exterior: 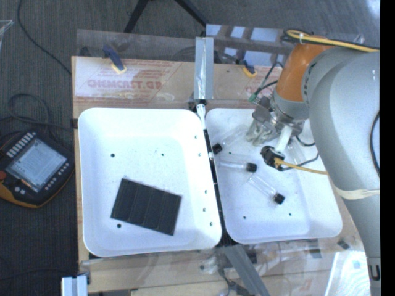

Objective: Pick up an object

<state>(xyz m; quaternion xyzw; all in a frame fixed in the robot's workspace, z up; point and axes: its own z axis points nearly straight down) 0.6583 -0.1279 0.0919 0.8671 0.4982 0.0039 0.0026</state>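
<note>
At the near edge of the bench (pixel 92 79), the left bin (pixel 99 134) holds a single dark, flat rectangular panel (pixel 147 206), ribbed into strips, lying tilted on the floor toward the bin's near left corner; small dark specks dot the white floor around it. The right bin (pixel 308 224) touches it along a shared middle rim. In this bin, nearest the viewer, a clear tube with a black cap (pixel 266 188) lies slantwise on the floor, cap end toward the near right. Just beyond it, a second clear tube with a dark cap (pixel 237 164) lies almost level, its cap pointing right. A small black piece (pixel 216 148) sits near the middle rim, apart from both tubes. Farther back, another clear item (pixel 231 136) lies faintly visible against the white floor. The gripper (pixel 265 134) hangs over the far part of the right bin, beyond the tubes and well apart from the nearest one; whether anything sits between its tips, or how wide they stand, cannot be told from this angle. Past the bins, two clamps (pixel 114 58) pin the board at the bench's far edge, and a handheld control pendant (pixel 34 168) rests on the floor to the left.
</note>
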